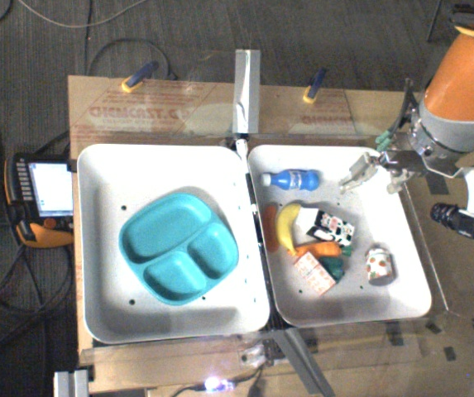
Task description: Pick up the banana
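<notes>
The gripper (375, 172) hangs over the far right part of the right bin (414, 304), its two fingers spread wide with nothing between them; the arm (456, 81) reaches in behind it, orange band uppermost. The spread reads as a ready stance for a grab, not a hold

The banana (287, 225) lies well to the left of the gripper and nearer the camera, deep in the same bin, close to the wall that divides the two bins. It curves lengthwise, one end pointing away towards the blue-capped bottle (292, 179), which lies on its side left of the gripper, between it and the dividing wall. Right against the banana, on the side facing the gripper, sits a black-and-white printed box (334, 227); below that lie an orange carrot-like piece (324, 251) with a green end and a red-and-white packet (313, 273). A small patterned cup (379, 265) rests below the gripper, apart from the cluster

Because the banana is hemmed in by the box on one flank and a thin orange item by the wall on the other, I judge the fingers would best straddle its narrow width from above. The approach is not yet begun

The left bin (96, 172) holds a teal divided tray (180, 246), far from the gripper
</notes>
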`<state>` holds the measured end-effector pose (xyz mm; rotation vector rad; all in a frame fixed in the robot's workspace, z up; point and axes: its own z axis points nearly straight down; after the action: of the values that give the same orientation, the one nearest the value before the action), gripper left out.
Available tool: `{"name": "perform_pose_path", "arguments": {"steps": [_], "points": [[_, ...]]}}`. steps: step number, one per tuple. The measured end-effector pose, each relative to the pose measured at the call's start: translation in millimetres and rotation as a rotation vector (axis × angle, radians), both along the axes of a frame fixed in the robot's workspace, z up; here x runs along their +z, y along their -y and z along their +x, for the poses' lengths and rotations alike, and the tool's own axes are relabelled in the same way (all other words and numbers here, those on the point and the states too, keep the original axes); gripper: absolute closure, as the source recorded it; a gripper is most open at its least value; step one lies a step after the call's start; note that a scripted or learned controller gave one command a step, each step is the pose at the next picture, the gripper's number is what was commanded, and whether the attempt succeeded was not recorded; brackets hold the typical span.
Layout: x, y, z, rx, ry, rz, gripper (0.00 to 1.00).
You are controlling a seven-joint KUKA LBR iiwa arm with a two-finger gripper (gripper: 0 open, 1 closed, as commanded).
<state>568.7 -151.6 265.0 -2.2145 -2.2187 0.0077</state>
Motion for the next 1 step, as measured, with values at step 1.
{"name": "perform_pose_path", "arguments": {"steps": [1], "points": [[-81.5,-47.3,44.4,-0.026,-0.001,-0.001,0.0]]}}
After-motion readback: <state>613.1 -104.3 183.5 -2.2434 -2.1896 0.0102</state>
